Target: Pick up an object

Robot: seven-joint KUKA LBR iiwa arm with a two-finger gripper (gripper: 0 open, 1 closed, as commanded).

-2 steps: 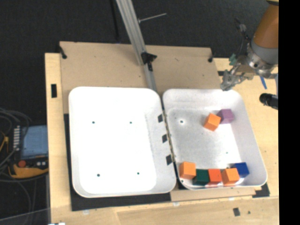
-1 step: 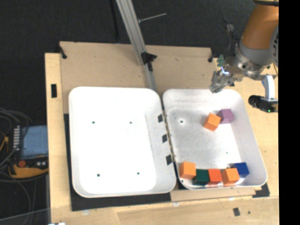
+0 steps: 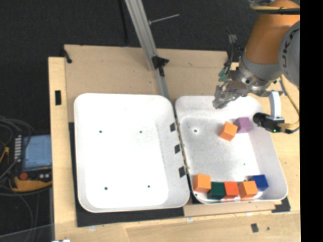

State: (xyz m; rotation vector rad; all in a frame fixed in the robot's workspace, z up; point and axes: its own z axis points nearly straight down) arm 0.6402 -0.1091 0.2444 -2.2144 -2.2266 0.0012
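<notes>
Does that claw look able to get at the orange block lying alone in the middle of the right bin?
Probably yes. The claw hangs over the right bin's far edge, and the orange block lies just below it, open from above. A purple block crowds one side.

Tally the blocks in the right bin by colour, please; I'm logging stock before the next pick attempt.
Orange blocks: 4
Purple block: 1
Green block: 1
Blue block: 1
Total: 7, all in the right bin.
</notes>
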